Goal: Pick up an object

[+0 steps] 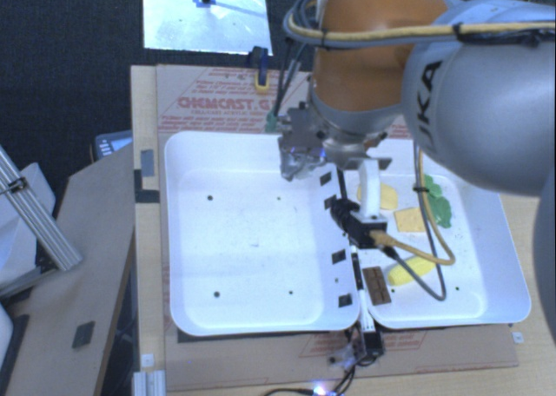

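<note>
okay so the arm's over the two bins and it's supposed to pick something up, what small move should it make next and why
Probably a short shift toward the right bin. The gripper sits near the back edge of the left bin, by the divider, with nothing under it, while the pickable pieces, a yellow square, a green piece and a yellow flat piece, lie in the right bin.

Just one fixed camera here, mounted above the worktop point(148, 238), looking down at a slant on both white bins point(252, 238), fairly close, with the arm point(469, 99) looming large from the right.
</note>
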`<action>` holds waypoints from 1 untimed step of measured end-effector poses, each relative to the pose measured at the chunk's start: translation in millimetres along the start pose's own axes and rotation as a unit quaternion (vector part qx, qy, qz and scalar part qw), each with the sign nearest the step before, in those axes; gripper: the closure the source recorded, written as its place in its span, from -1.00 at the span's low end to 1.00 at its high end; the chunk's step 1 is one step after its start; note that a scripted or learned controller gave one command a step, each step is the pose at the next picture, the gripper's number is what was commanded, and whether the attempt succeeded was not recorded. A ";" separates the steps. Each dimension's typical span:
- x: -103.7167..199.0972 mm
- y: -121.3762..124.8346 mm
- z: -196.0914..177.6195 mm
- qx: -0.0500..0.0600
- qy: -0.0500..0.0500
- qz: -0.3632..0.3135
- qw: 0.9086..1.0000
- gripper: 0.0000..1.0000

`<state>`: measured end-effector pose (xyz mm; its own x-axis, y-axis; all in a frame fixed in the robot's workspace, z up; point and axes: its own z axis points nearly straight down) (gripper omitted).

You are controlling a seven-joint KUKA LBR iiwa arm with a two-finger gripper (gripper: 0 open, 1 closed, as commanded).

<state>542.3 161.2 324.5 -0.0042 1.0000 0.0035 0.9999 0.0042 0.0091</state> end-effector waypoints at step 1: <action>76.9 43.5 39.9 0.002 -0.001 -0.002 1.000 1.00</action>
